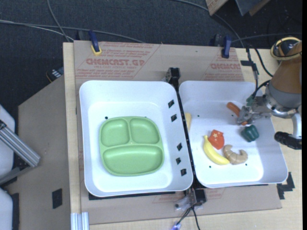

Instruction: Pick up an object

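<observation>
The right bin (268,169) holds a yellow banana (214,154), a red pepper-like piece (217,138), a tan curled piece (235,155), a dark green piece (250,133) and an orange carrot-like piece (233,108). My gripper (245,118) hangs low over the bin's far right part, between the orange piece and the dark green piece. Its fingers are small and dark against the objects.
The left bin (91,143) holds a light green divided plate (132,145). Black clips line the wall between the bins. Cables run across the back of the bench, and blue clamps (95,43) hold the cardboard sheet.
</observation>
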